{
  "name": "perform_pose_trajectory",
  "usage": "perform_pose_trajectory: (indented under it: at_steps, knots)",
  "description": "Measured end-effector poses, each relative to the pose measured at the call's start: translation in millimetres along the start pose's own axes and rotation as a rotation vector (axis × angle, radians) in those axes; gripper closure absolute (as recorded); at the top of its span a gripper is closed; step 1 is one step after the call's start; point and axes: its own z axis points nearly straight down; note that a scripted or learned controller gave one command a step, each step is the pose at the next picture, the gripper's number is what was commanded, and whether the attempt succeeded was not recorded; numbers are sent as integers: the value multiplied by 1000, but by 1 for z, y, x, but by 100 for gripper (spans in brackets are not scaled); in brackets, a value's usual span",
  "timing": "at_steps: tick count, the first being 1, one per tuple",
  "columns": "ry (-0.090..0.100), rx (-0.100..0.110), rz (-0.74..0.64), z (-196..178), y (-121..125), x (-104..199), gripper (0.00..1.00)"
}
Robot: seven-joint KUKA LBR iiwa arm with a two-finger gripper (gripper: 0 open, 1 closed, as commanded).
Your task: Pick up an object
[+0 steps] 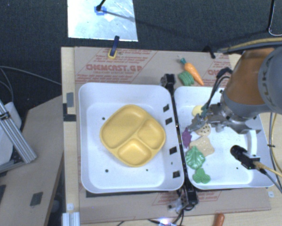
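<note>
Two bins sit side by side on the bench [126, 62]. In the left bin [91, 173] a divided plate [132, 135] lies near the middle. In the right bin [225, 171] a cluster of toy foods [198, 147] runs along the left wall, from mid-wall down to the near left corner. The gripper [198, 122] is over the cluster's far end. A toy carrot [193, 71] lies on the bench behind the right bin's far left corner.

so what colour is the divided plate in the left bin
Yellow: the divided plate in the left bin, seen clearly in the camera view.
</note>
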Motion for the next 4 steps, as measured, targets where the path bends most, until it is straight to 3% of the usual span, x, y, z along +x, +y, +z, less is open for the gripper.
perform_pose_trajectory:
  at_steps: [1, 2, 3, 4]
  knots:
    - [5, -6, -15, -68, 23, 69, 0]
    - [3, 2, -4, -100, -26, 61, 0]
    - [4, -19, -11, -268, 15, 91, 0]
    - [5, -8, -10, -356, -41, 93, 0]
